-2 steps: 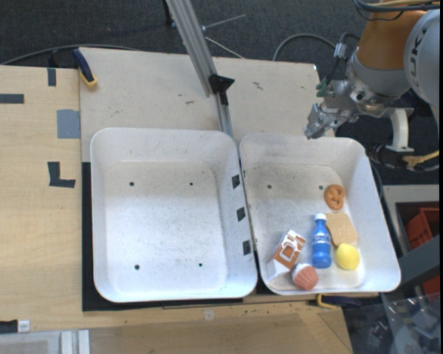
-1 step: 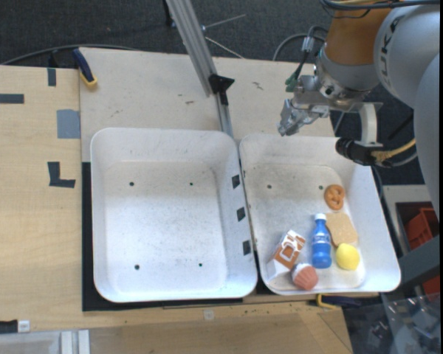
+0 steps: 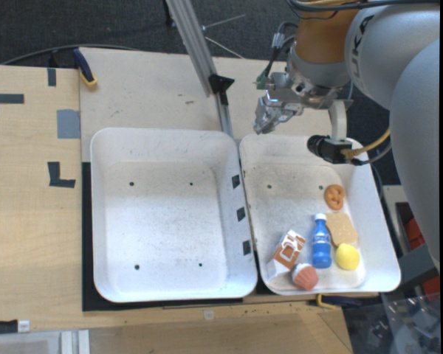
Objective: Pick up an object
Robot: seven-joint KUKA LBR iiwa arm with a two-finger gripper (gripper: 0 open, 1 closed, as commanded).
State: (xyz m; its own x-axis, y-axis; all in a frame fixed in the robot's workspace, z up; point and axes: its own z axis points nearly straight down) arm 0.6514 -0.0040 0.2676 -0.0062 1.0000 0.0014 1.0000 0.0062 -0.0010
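Blue bottle (image 3: pixel 321 242) and its neighbours lie untouched in the right bin (image 3: pixel 376 198); the gripper (image 3: pixel 268 119), jaws unreadable, hovers above the rim, nothing lifted yet.

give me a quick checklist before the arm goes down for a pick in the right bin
1. Objects present in the right bin: ok, blue bottle, yellow ball and orange-white box sit in its near right corner.
2. Gripper above a target: not ok, it hangs over the bin's far left edge, away from the cluster.
3. Fingers free of load: cannot tell.
4. Targets spaced for a clean grasp: not ok, they crowd together.
5. Metal post clear of the arm's path: cannot tell.
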